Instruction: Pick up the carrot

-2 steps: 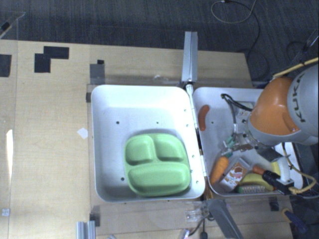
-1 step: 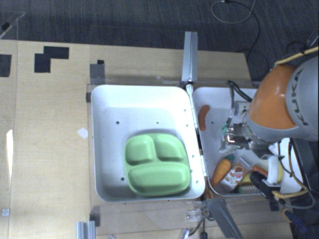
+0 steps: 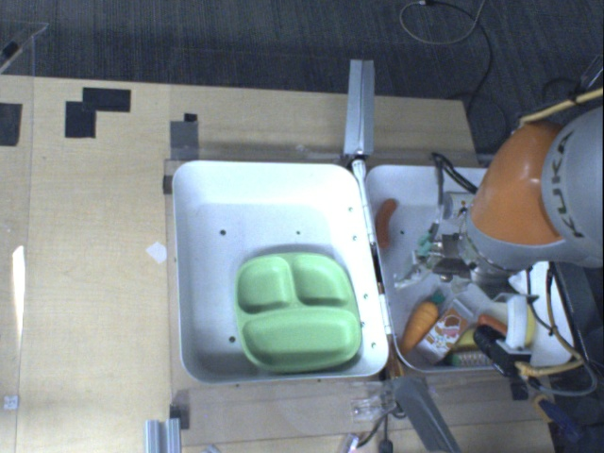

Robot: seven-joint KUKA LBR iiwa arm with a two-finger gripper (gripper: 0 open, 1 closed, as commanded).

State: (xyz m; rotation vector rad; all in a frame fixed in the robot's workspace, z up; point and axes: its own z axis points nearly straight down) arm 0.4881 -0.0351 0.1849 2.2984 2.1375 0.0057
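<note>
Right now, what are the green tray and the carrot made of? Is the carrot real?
The green tray looks like moulded plastic: one even colour, rounded edges, three smooth compartments and a soft matte sheen. The carrot is probably a plastic toy rather than real food: its orange is very even and its skin looks smooth, with a neat green tip. It is small in the view, so I can't be sure.

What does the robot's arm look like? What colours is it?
The robot arm is fat and rounded, grey with a big shiny orange band. Dark letters spelling KUKA run along its grey shell. Thin black cables loop beside it. Its metal pincer at the tip is small and silvery-grey, with some tiny green parts.
</note>
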